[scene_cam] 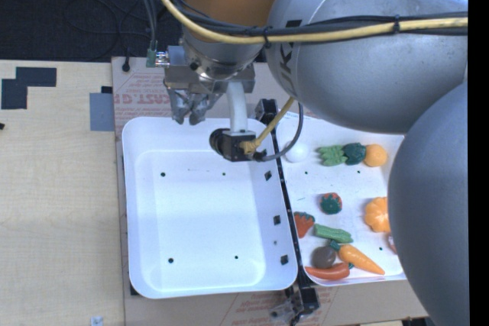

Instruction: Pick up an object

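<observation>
My gripper (189, 112) hangs over the far left corner of the left bin (199, 210), its grey fingers drawn together with nothing between them. The toy foods lie in the right bin (309, 181), well to the gripper's right. Among them are a white ball (296, 153), a green leafy piece (332, 155), a dark broccoli (353, 153) and an orange fruit (375, 156) along the far side. Nearer the front lie a carrot (361, 259), a cucumber (332, 233), a brown potato (323, 256) and a red chili (328, 272).
A white rod (238, 109) and a black fitting (229, 143) with a yellow cable hang off the wrist beside the gripper. The big grey arm covers the right bin's far right side. A strawberry (304, 224) lies by the divider between the bins.
</observation>
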You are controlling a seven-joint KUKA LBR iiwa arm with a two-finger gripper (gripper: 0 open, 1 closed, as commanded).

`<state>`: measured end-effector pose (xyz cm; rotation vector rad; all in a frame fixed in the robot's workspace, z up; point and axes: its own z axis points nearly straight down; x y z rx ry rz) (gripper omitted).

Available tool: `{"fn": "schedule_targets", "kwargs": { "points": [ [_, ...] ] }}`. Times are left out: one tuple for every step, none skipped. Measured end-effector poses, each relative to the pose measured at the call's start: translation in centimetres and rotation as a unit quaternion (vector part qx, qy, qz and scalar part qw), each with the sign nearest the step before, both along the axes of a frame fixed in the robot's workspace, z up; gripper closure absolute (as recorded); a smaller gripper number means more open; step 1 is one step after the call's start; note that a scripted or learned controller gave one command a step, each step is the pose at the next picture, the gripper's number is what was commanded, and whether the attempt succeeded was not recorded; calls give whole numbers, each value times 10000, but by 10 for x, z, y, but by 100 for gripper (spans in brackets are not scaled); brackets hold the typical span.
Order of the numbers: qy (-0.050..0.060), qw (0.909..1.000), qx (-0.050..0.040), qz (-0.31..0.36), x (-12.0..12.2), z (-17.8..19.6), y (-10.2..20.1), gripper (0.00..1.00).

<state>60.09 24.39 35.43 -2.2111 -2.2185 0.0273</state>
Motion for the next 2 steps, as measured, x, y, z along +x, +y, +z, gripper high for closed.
{"fn": "schedule_targets", "kwargs": {
  "points": [
    [-102,9999,32,-6,-13,67,-1,100],
    [-146,9999,46,11,7,191,0,100]
  ]
}}
